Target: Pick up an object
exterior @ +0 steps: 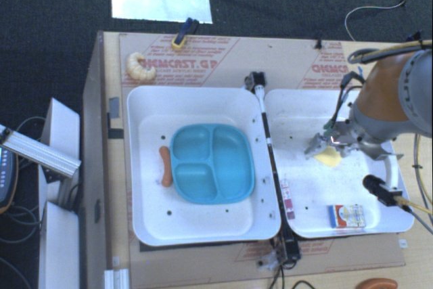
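My gripper hangs low over the middle of the right bin, reached in from the right. A pale yellow wedge-shaped object lies directly under and slightly in front of it; whether the two touch I cannot tell. A small flat carton with a red, white and blue print rests near the right bin's front edge. In the left bin a blue divided plate lies flat, with an orange-brown sausage beside its left rim.
A divider bar runs between the two bins. Behind the bins, on the cardboard, lie a cream ridged piece and a yellow-and-blue tool. Cables trail at the back right.
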Controlling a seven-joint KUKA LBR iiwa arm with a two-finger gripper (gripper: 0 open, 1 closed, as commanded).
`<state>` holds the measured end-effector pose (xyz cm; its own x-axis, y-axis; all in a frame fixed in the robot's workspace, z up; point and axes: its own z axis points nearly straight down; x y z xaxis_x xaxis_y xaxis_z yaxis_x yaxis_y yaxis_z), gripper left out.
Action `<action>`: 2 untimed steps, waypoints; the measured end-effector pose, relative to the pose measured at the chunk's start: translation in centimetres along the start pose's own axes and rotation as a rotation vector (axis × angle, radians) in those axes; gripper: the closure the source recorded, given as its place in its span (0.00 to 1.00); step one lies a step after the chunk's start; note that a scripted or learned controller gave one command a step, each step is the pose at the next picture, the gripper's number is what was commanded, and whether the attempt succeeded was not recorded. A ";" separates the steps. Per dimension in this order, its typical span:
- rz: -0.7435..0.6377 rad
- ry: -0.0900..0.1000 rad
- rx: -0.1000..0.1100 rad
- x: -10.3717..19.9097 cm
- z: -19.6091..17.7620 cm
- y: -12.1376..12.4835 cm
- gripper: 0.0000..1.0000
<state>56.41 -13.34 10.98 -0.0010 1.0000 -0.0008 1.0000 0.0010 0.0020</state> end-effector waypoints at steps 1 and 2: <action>0.000 0.000 0.000 -2.1 -1.5 0.3 0.00; -0.003 0.002 0.002 2.0 1.4 0.6 0.00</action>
<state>57.00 -11.30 9.59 -0.0036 1.0000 0.0008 1.0000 0.0037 -0.0001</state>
